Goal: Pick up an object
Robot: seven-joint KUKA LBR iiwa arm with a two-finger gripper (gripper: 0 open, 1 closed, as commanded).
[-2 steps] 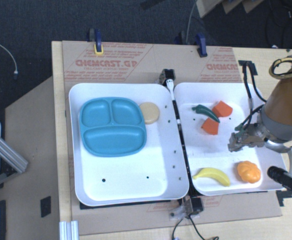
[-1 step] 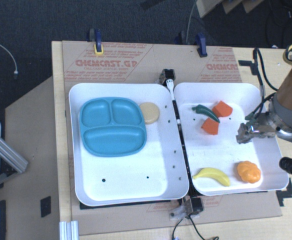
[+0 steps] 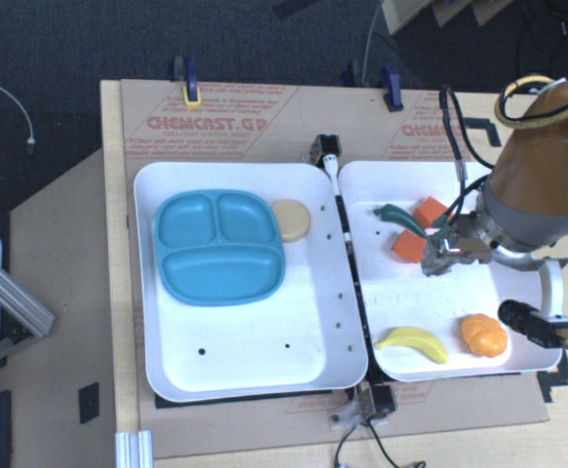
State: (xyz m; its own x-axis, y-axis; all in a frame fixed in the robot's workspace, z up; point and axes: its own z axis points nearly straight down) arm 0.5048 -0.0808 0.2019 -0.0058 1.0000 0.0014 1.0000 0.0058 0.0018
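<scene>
Over the right bin (image 3: 517, 364), pincer (image 3: 439, 258) (grip state unclear) sat beside orange block (image 3: 412, 246) and teal piece (image 3: 400, 217); crowding risked a miss.

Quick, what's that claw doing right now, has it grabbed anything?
Gripper: cannot be told; it sits low in the right bin beside the orange block, with nothing visibly held.

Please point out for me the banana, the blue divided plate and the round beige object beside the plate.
banana (image 3: 412, 343): camera view, middle of its curved body.
blue divided plate (image 3: 221, 247): camera view, ridge between its compartments.
round beige object (image 3: 291, 219): camera view, centre of its top face.
</scene>
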